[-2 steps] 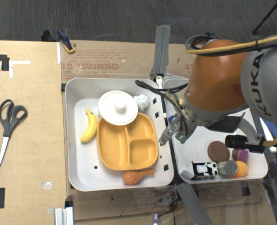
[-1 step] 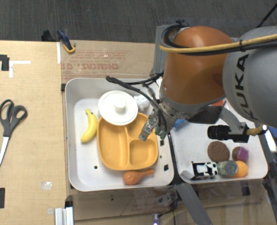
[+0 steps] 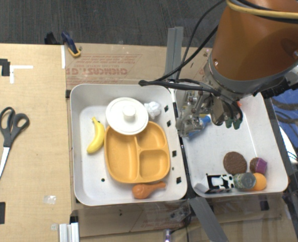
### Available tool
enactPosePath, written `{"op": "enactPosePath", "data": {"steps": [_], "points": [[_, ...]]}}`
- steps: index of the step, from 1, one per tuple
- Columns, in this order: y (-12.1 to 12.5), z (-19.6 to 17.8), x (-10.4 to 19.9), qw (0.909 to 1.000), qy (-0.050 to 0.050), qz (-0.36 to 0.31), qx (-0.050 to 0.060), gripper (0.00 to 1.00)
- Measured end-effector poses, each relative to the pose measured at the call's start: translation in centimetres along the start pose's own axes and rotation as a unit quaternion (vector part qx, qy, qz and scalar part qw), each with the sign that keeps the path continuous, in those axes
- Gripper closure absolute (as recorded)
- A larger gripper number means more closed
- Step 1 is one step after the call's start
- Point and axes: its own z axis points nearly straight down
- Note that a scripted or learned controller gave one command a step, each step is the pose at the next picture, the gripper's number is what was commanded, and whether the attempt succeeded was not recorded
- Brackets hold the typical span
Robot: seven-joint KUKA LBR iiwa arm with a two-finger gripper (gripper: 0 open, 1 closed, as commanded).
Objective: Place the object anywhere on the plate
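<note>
Fingers (image 3: 191, 120): low over left end of right bin (image 3: 249, 135), near wall shared with left bin (image 3: 80, 150); apart or together, cannot tell. Small blue-and-clear item (image 3: 199, 124) at tips, possibly in grasp, unconfirmed. Yellow divided plate (image 3: 137, 158): left bin, white lid (image 3: 127, 116) overlapping top edge, banana (image 3: 95, 136) just beside. Cookie (image 3: 235, 162), purple piece (image 3: 258, 164): right bin, lower end. Step: pickup. Next: secure grip, lift, carry left across wall, lower onto plate.

One fixed camera looks down at a slant on both bins (image 3: 78, 150), fairly close, bench (image 3: 27, 150) on the left, and the arm (image 3: 259, 34) looms large at far right.
</note>
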Motion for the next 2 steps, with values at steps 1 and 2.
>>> {"op": "enactPosePath", "data": {"steps": [1,2], "points": [[5.28,1.38,0.72,0.9726,0.001,-0.233,-0.001,1.00],[5.28,1.37,0.72,0.9726,0.001,-0.232,-0.001,0.00]]}}
